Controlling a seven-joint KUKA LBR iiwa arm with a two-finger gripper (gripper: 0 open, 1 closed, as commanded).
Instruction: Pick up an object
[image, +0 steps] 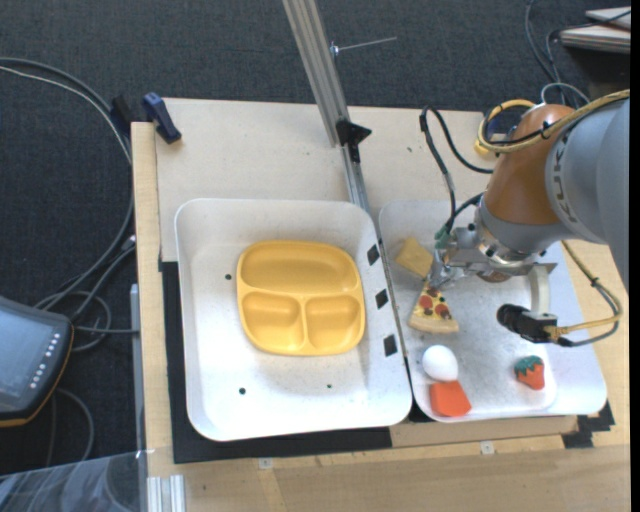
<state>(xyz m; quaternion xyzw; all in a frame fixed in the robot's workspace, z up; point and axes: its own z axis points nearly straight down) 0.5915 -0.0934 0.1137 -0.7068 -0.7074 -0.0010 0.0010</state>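
My gripper (441, 272) hangs low in the right bin (580, 330), at its left side. Its tip is just above the top end of a pizza slice (433, 313) lying flat on the bin floor. A tan wedge (412, 256) lies right beside the gripper on its left. Nearer the front are a white egg (439, 362), an orange block (450, 399) touching it, and a strawberry (530, 371) at the front right. Nothing visibly hangs from the gripper.
The left bin (200, 300) holds a yellow divided plate (300, 296). A metal post (325, 70) slants up behind the bins. A black part on a cable (522, 321) sits under the arm, over the right bin. Cables trail at the back right.
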